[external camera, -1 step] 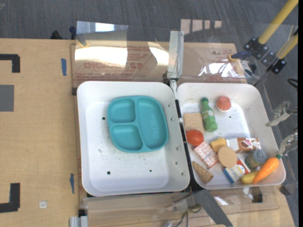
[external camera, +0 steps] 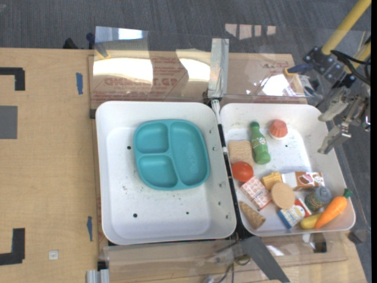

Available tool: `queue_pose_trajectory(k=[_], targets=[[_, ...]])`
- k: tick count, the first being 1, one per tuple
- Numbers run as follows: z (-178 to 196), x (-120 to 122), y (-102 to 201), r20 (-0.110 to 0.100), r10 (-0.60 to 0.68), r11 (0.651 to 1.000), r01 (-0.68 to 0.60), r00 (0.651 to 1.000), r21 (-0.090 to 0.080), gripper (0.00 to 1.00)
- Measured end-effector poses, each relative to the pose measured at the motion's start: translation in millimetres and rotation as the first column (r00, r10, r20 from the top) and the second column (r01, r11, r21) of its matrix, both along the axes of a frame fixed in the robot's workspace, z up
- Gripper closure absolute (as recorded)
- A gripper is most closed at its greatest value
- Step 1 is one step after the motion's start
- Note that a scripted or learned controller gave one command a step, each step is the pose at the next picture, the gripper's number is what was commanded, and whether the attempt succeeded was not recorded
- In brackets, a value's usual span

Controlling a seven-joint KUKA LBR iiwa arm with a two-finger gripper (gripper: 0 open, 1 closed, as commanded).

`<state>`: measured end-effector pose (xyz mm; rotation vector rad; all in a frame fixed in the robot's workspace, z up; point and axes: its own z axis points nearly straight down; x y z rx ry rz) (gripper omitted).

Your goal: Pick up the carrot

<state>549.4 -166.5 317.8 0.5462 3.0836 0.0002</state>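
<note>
Hard to read: gripper (external camera: 334,135) at the right edge, above the right bin's (external camera: 294,112) far right rim; its metal parts overlap cables and bracket, so I cannot tell how far the jaws stand apart. Nothing visibly held.
Cut off: arm runs out of frame at upper right; a yellow bar (external camera: 351,16) is also cropped there.
Carrot: carrot (external camera: 331,211) lies in the right bin's near right corner, tilted, green top toward the rim, well apart from the gripper.
Around carrot: yellow piece (external camera: 308,221) touching its lower tip; small grey can (external camera: 318,197) just beside it; printed cartons (external camera: 293,212) near.
Partly hidden: cartons overlap one another, labels illegible; tan oval (external camera: 283,196) lies over them.
Other items: green bottle (external camera: 258,142), one; red-orange rounds, two (external camera: 278,128) (external camera: 242,171); brown cracker (external camera: 240,151), one; wedge (external camera: 253,216), one.
Left bin: left bin (external camera: 118,205) holds one teal plate (external camera: 171,153) with three compartments.
Bins: two, side by side.
</note>
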Motion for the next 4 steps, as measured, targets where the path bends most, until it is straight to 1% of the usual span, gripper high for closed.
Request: queue_pose_trajectory(k=[1,2,3,4], targets=[[-82,-61,11,-0.010,-0.316,0.949,0.316,0.949,0.002,0.00],[-127,-23,-6,-0.008,-0.646,0.763,0.646,0.763,0.001,0.00],[-121,-61,83,-0.012,-0.672,0.741,0.672,0.741,0.003,0.00],[-116,-33,-4,-0.006,-0.824,0.566,0.824,0.566,0.002,0.00]])
